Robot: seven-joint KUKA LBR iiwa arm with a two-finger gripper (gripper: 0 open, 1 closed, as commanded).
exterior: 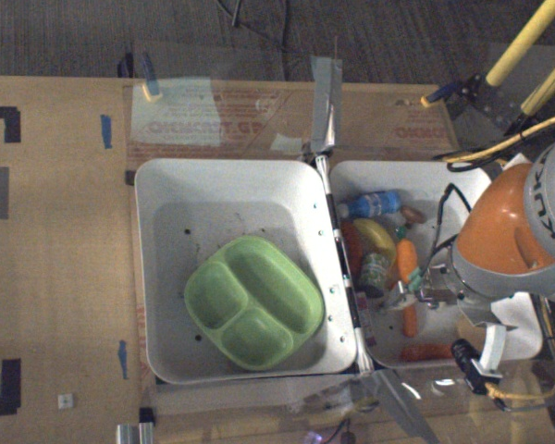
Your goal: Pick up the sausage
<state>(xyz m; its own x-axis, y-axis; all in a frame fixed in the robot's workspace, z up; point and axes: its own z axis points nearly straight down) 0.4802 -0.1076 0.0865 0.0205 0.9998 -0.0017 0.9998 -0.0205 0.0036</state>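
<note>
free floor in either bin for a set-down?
Left bin: bare floor behind the green plate, toward the far wall, and a strip along its left. Right bin: crowded, with bottle, banana, carrot and gripper bunched together.

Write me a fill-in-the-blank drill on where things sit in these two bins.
1. The green divided plate lies in the ____ bin.
2. The banana lies in the ____ bin.
3. The plate has ____ compartments.
4. The arm's band above the hand is coloured ____.

Missing words: left; right; three; orange
</note>
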